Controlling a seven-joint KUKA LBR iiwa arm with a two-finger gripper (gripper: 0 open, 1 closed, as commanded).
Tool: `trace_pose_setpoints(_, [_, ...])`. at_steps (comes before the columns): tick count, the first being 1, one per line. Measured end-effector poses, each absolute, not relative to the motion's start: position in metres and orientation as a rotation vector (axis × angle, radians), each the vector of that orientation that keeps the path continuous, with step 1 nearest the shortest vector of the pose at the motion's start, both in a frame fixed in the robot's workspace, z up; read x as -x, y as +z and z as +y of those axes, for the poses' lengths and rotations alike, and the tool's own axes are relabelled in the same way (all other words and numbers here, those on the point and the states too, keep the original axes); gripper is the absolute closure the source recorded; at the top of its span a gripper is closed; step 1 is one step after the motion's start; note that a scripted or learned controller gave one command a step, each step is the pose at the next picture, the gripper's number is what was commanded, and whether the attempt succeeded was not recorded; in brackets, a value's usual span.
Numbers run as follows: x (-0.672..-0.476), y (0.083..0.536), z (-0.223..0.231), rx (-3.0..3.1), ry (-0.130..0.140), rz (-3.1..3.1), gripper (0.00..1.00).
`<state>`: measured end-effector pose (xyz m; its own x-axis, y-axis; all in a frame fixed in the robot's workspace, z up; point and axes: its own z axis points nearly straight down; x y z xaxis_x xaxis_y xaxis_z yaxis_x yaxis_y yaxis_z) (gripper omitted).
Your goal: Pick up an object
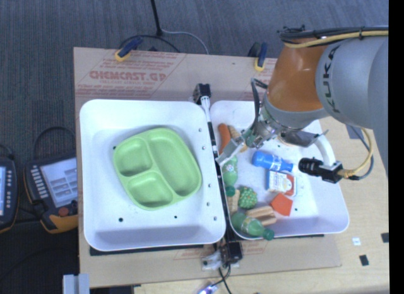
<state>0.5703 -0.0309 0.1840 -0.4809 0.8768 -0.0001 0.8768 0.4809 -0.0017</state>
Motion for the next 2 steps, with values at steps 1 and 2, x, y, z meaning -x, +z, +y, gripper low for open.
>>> trace_pose_setpoints(1, [-0.634,0.185,-0.003,1.017,0.0,-2.975,0.0])
trace_pose_setpoints(2, [-0.563,0.184,0.036,0.929,-0.001,-3.001,0.0])
